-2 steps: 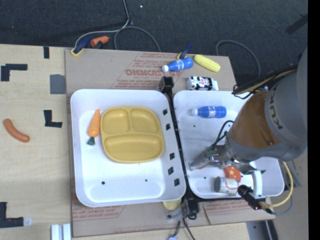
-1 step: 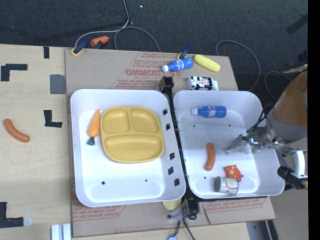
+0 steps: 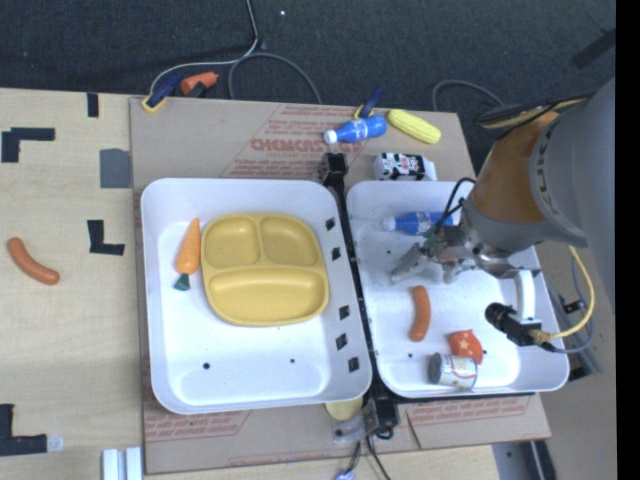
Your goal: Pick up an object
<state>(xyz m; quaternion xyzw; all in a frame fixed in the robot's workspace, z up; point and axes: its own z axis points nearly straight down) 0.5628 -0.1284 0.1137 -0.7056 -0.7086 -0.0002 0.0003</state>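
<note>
While the arm reaches into the right bin (image 3: 392, 363), its hand (image 3: 418, 259) hangs spread and gripping nothing, just above the sausage (image 3: 421, 312). This looks like the approach step; next, it should lower and clench around the sausage.

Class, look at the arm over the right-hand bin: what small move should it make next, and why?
Probably lower the tool slightly toward the sausage. The tool hangs in the right bin just above the sausage in the view, with nothing seen between its tips, and the sausage lies apart from the other items.
</note>
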